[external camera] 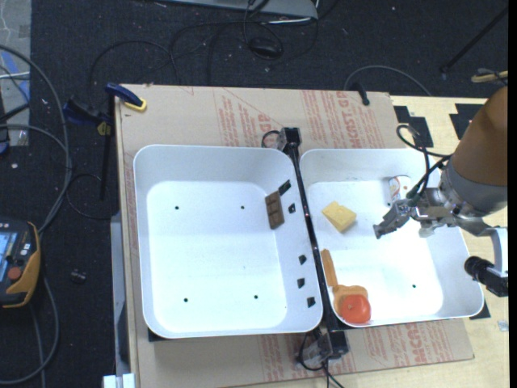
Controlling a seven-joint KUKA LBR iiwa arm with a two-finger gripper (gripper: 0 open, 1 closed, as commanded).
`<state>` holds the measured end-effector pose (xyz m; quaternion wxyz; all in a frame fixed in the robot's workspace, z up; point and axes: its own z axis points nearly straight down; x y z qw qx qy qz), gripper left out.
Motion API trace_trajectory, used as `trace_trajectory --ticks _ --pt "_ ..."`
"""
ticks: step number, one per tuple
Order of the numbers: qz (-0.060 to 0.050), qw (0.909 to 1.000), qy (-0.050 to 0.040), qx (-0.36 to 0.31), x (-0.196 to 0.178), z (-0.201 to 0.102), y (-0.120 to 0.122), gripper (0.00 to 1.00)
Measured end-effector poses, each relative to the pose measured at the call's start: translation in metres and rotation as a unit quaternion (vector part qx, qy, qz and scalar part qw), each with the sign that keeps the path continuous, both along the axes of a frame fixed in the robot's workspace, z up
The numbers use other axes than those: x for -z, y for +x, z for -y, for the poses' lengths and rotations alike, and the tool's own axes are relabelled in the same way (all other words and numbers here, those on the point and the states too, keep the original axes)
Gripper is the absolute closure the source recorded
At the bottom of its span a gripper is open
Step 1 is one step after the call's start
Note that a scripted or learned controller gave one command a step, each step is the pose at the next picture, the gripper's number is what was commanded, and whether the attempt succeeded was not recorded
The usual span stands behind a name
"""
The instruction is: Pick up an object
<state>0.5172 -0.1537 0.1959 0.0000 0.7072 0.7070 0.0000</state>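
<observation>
Grey jaws hang over the right bin, holding nothing visible.

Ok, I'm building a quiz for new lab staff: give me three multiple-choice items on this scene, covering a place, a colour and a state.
1. The yellow sponge block lies in:
A. the left bin
B. the right bin
C. on the cardboard

2. The ball at the right bin's near-left corner is:
A. red
B. blue
C. green

3. The gripper is:
A. in the left bin
B. above the right bin, gripping nothing
C. carrying the sponge

Key: 1 B, it sits by the divider in the right bin. 2 A, it shows red-orange. 3 B, nothing sits between its fingers.
</observation>
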Motion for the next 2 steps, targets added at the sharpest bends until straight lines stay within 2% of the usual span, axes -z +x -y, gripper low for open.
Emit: trace_trajectory --ticks 1,2 --pt "-0.001 1.0000 0.0002 0.000 0.028 0.010 0.018 0.00" --pt "-0.001 1.0000 0.0002 0.000 0.041 0.012 -0.007 0.00"
